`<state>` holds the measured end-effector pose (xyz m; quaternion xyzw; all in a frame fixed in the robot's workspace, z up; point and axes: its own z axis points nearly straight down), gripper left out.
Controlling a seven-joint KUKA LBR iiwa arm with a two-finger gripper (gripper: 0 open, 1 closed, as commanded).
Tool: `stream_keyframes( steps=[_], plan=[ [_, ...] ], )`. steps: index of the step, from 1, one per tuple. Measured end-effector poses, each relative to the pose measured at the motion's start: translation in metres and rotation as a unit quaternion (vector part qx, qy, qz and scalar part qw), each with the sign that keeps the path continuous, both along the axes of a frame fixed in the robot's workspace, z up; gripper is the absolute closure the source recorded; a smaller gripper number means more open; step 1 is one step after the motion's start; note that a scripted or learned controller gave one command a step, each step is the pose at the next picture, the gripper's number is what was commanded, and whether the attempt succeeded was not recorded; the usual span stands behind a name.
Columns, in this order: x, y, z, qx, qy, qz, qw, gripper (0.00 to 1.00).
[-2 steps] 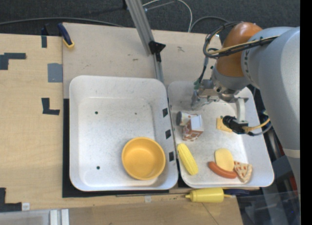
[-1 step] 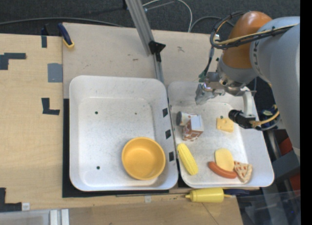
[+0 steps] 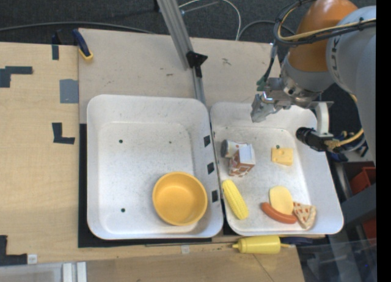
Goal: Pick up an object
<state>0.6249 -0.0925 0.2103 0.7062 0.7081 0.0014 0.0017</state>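
Mustard bottle (image 3: pixel 259 244) below bins; carton (image 3: pixel 241 158) print unreadable.

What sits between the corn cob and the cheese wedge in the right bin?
In the camera view, the small milk carton lies roughly between the corn cob and cheese wedge, left of the direct line.

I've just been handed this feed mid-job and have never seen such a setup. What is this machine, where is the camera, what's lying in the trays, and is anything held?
The picture comes from one fixed camera above the bench, looking down at a slant. The grey arm with the orange band is the robot; its gripper hangs over the far edge of the right bin, with nothing seen between its fingers. That bin holds toy food: a small carton, a cheese cube, a corn cob, a sausage and a pizza slice. The left bin holds a yellow bowl. A yellow bottle lies on the bench in front.
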Motion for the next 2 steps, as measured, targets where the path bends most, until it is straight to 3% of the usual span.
stream_keyframes(
  steps=[1,2],
  plan=[
    [0.0,0.001,0.01,0.0005,0.002,0.0,1.0,1.0],
    [-0.01,0.064,0.01,0.0013,0.004,0.002,1.0,1.0]
  ],
)
